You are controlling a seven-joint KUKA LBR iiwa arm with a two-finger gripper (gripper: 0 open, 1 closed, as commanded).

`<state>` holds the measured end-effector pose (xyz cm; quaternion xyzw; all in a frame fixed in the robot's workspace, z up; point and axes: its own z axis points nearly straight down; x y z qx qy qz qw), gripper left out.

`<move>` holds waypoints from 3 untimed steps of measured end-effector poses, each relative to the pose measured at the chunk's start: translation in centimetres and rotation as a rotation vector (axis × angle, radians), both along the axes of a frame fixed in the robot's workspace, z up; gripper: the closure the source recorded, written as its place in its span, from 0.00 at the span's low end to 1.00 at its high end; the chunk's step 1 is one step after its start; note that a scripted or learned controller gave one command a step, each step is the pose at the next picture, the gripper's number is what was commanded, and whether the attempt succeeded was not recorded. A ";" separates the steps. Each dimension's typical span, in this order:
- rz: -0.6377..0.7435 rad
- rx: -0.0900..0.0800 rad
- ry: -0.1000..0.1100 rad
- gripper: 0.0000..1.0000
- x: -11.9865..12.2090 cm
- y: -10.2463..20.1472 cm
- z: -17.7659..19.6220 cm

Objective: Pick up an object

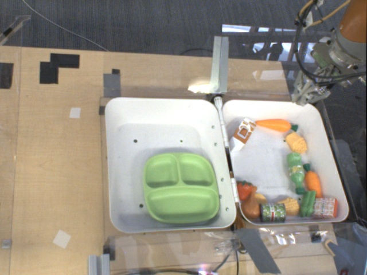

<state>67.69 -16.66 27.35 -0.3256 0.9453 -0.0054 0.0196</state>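
Two white bins sit side by side on the wooden bench. Left bin (123, 153) holds a green divided plate (181, 187), lying flat toward its near right. Right bin (261, 153) carries toy food: white-orange carton (243, 132) at upper left, orange carrot (273, 125) just beside it, yellow corn (296, 142) below that, green vegetable (295, 169), small carrot (312, 182), then along the near wall a red piece (245, 190), green-label can (273, 212), green pepper (308, 203) and red box (324, 207), crowded together. Gripper (307, 93) hangs over the right bin's far right corner, above the rim, well apart from the carrot. Nothing between its fingers; whether they're open or closed, can't tell.
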 end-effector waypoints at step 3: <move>-0.145 0.006 0.001 1.00 -0.2 5.6 10.0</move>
